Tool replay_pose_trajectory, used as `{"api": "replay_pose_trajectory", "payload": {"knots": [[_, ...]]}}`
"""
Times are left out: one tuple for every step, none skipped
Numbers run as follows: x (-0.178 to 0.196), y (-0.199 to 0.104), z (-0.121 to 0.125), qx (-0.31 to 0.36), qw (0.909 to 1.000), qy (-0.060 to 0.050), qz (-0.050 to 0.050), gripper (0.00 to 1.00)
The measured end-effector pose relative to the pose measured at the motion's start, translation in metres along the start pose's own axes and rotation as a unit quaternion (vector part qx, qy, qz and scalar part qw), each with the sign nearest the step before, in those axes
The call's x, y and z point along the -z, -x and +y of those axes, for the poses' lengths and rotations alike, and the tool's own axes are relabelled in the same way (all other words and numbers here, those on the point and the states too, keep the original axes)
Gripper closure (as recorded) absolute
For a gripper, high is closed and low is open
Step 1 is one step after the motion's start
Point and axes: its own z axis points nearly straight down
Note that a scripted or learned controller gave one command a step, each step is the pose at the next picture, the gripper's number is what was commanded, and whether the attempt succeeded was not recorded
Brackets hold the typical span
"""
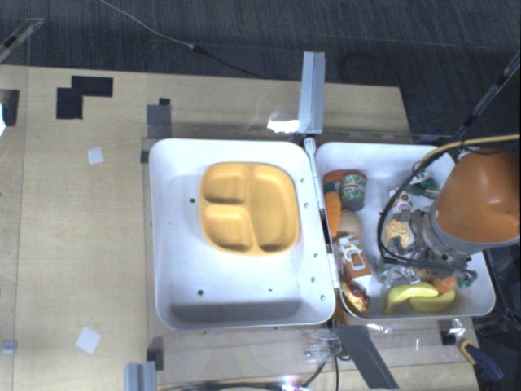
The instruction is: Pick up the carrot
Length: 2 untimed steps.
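Banana at right bin near edge. Gripper low over bin centre, just above banana; jaw state hidden, cannot tell. Carrot along bin's left wall, can beside, far-left corner. Yellow plate in left bin.

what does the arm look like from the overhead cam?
A rounded glossy orange band tops a grey metallic cylindrical wrist section. Black cables loop around the wrist on its left side, with small green and white fittings among them. The pincer itself is hidden beneath the wrist, so its shape cannot be told.
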Motion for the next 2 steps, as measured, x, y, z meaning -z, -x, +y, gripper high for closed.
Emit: {"api": "replay_pose_trajectory", "payload": {"knots": [[0.000, 0.031, 0.012, 0.167, 0.9859, -0.002, 0.001, 1.00], [0.000, 0.002, -0.034, 0.246, 0.9692, -0.003, -0.001, 1.00]]}}
